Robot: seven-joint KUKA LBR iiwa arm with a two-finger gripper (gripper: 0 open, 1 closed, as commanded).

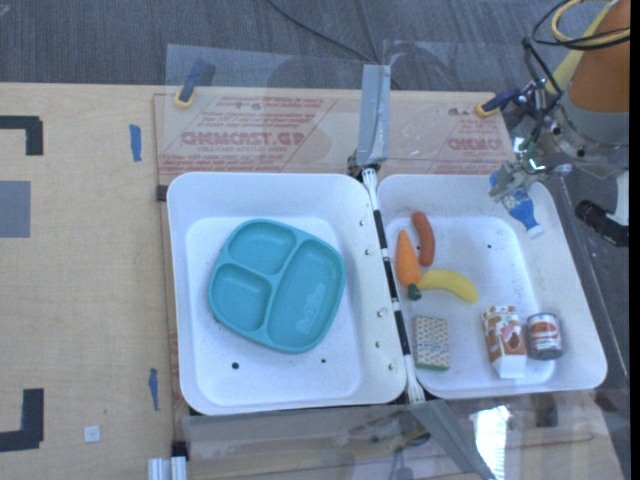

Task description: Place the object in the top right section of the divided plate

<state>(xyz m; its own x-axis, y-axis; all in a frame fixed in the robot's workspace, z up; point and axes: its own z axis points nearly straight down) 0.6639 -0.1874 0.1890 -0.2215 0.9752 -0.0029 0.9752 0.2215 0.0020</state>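
Two bins: left bin point(190, 368) holds divided plate point(277, 284); right bin point(575, 298), six items; jaws' state unclear.

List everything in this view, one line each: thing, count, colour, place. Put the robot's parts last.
divided plate: 1, teal, three sections, in the left bin
left bin: 1, white, bench centre
right bin: 1, white, beside the left bin
hot dog: 1, reddish brown, upper left of the right bin
carrot: 1, orange, beside the hot dog
banana: 1, yellow, below the hot dog
packet: 1, beige, patterned, lower left of the right bin
carton: 1, brown and white, lower right of the right bin
can: 1, red and silver, right of the carton
arm: 1, orange and grey, top right
gripper: 1, blue-tipped, over the right bin's top right corner
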